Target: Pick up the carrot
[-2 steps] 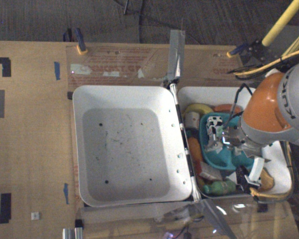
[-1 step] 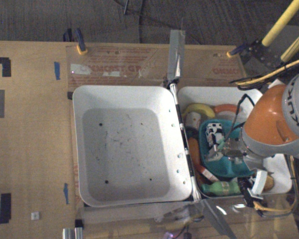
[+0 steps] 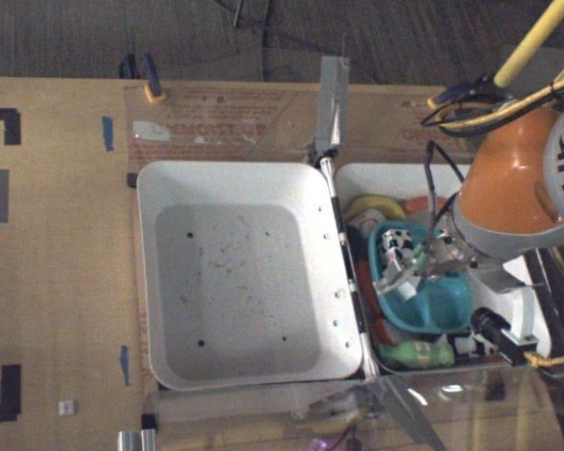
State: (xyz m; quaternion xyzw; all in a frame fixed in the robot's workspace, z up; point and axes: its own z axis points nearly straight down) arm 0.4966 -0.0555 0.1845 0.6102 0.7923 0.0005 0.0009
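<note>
Hovering my gripper (image 3: 406, 275) over the teal dish (image 3: 432, 310) in the right bin (image 3: 395, 175), I can't tell the jaw state; the carrot (image 3: 415, 205) lies near the far wall.

The grey arm (image 3: 531, 181) reaches in from the right, its orange band bulking large above the wrist, and the gripper (image 3: 402, 275) hangs low, pointing leftward with its two metal fingers (image 3: 391, 271) seemingly a little apart, though glare there leaves this unsure.
</note>
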